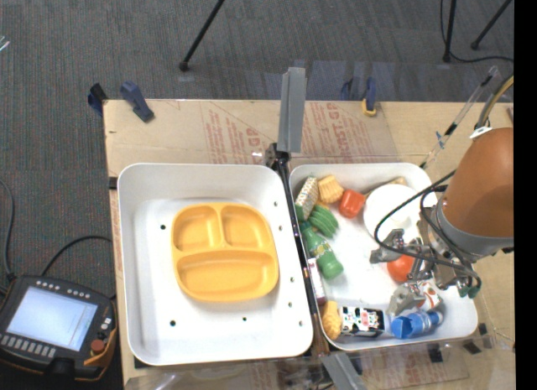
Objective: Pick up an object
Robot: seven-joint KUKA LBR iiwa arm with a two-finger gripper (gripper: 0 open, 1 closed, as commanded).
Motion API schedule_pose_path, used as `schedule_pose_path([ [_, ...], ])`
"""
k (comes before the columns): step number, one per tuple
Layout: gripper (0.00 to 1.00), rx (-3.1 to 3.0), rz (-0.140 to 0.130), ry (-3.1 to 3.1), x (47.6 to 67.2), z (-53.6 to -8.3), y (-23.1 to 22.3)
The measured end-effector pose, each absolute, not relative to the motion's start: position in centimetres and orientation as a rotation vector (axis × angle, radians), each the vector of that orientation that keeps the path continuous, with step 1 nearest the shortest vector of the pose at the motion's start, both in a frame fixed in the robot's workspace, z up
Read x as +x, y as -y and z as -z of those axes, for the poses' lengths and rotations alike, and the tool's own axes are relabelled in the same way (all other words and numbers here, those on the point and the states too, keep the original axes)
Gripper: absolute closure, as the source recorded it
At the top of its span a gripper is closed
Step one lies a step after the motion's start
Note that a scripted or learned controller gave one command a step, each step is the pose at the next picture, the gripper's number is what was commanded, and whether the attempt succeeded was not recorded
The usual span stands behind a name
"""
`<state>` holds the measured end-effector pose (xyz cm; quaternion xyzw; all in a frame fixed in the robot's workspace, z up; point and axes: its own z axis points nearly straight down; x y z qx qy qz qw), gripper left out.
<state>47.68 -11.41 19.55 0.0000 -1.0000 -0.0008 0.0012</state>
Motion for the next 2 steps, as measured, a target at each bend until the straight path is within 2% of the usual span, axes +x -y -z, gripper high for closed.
schedule_pose_path([
  [1, 0.00, -0.207, 0.004, 3.128, 56.0, -10.4, 10.0],
  [2, 0.00, -0.260, 0.001, 3.137, 63.2, -8.9, 11.1],
])
